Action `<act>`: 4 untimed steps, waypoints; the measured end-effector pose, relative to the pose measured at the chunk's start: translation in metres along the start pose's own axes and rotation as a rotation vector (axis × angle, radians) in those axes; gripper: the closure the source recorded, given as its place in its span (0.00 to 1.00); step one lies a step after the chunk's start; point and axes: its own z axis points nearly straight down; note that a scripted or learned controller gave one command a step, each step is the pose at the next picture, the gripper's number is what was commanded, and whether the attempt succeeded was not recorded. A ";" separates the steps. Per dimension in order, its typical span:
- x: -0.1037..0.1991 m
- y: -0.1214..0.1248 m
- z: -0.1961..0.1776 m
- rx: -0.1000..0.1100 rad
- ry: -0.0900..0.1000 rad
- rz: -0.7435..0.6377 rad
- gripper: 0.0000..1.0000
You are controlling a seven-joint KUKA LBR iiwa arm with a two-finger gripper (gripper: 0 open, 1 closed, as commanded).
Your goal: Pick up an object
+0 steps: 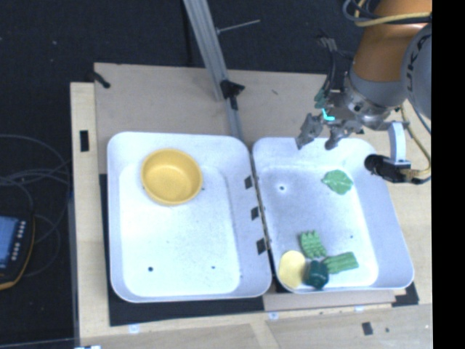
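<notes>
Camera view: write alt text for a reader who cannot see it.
The arm's hand hovers open over the right bin's far edge, holding nothing. That bin holds a pale green piece and small green and yellow items; the left bin holds a yellow bowl.

A pale wooden bench (167,100) stands on dark floor (43,20), with cables (36,187) at left.

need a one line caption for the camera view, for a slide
KUKA arm's gripper hovers open over the right bin's far edge, above a green leaf-shaped piece; a yellow bowl sits in the left bin.

The arm (389,42) reaches in, fingers (308,132) spread (nothing between them).
</notes>
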 end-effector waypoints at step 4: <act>-0.010 0.002 0.138 0.003 -0.002 0.001 0.00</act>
